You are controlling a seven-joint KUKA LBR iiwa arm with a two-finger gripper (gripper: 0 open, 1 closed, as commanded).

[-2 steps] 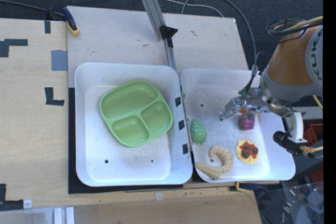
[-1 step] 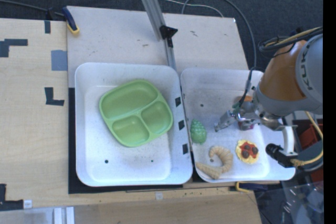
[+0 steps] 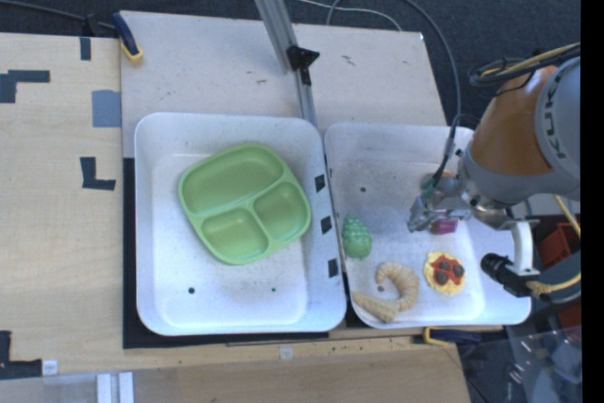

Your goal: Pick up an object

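Your gripper (image 3: pixel 427 214) stands over the right bin (image 3: pixel 377 146), low above the floor near its right wall. The fingers point toward the bin's left side; whether the jaws are wide, narrow or closed on anything cannot be told at this slant. A small pink or purple patch shows just beside the fingertips, but it is too small to identify or to call held.

Candidate objects, placed from the jaws:
- The yellow piece with red spots (image 3: pixel 445 272), just below and slightly right of them, lying on the floor.
- The tan curved piece (image 3: pixel 394 290), below and to the left, against the front wall.
- The green bumpy piece (image 3: pixel 356 236), to the left, near the dividing wall.
- The green divided plate (image 3: pixel 244 201), well apart to the left, in the left bin (image 3: pixel 151 203).

Progress, as judged: nothing is seen lifted. All four rest on the bin floors. You have the approach made; grasp and lift remain.
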